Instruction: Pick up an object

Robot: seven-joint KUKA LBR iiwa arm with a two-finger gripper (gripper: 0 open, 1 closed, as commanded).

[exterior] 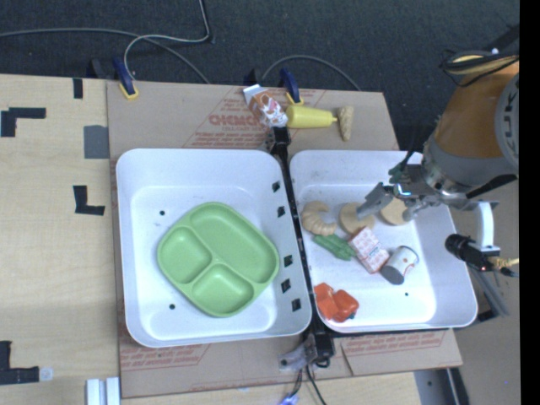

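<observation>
The right bin point(439, 306) holds several small items: a tan croissant-shaped piece point(318, 218), a round tan disc point(352, 220), another tan piece point(393, 213), a green item point(335, 246), a red-and-white packet point(369, 250), a grey-and-white cup point(399, 264) and an orange-red object point(336, 304). My gripper point(382, 203) reaches in from the right and hangs low over the two tan pieces near the bin's back. I see nothing lifted off the bin floor.
In the left bin point(135, 226) lies a green divided plate point(218, 258). Behind the bins, on the cardboard, are a yellow toy point(310, 117), a small packet point(265, 105) and a tan piece point(344, 122). Black clips point(287, 226) line the divider between the bins.
</observation>
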